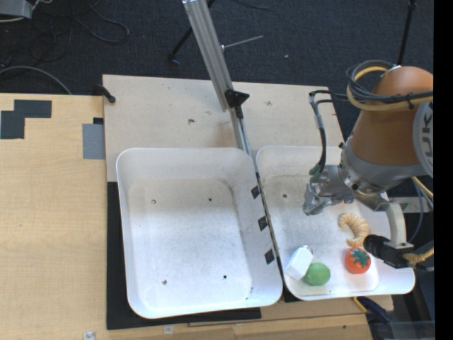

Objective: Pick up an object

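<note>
The right bin [283, 163] holds a white block [299, 262] and a green ball [317, 274] near its front edge, touching each other. A red tomato-like toy [358, 260] lies at the front right. A tan curved piece [354, 227] sits just above it. My gripper [314, 202] hangs over the middle of the right bin, above and left of the tan piece, well apart from the white block. Nothing shows between its fingers.
The left bin [134, 168] lies beside the right one, with a divider and black clips [260, 222] between them. A slanted metal rail [212, 55] rises behind the bins. The arm's orange band [396, 91] and cables fill the right side.
</note>
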Controlling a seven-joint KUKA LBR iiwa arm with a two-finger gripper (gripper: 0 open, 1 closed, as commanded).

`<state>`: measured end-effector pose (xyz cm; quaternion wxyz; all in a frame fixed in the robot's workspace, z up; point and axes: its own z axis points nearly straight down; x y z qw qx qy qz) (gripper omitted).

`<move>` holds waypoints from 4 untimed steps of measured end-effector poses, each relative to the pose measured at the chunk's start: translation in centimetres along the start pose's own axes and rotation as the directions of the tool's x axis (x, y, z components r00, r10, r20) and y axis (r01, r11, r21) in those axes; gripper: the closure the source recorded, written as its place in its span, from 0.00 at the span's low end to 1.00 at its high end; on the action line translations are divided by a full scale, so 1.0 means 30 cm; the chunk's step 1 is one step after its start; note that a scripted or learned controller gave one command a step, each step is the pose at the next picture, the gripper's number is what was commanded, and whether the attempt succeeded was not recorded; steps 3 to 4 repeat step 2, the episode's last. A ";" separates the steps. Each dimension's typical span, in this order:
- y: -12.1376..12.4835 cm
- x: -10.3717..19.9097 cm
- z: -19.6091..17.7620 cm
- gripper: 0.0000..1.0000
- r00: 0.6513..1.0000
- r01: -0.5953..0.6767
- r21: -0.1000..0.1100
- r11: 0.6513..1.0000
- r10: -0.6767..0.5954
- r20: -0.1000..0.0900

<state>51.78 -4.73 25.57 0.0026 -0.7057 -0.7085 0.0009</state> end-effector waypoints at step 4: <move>-0.021 0.350 -0.010 1.00 1.000 0.001 0.000 1.000 -0.001 0.001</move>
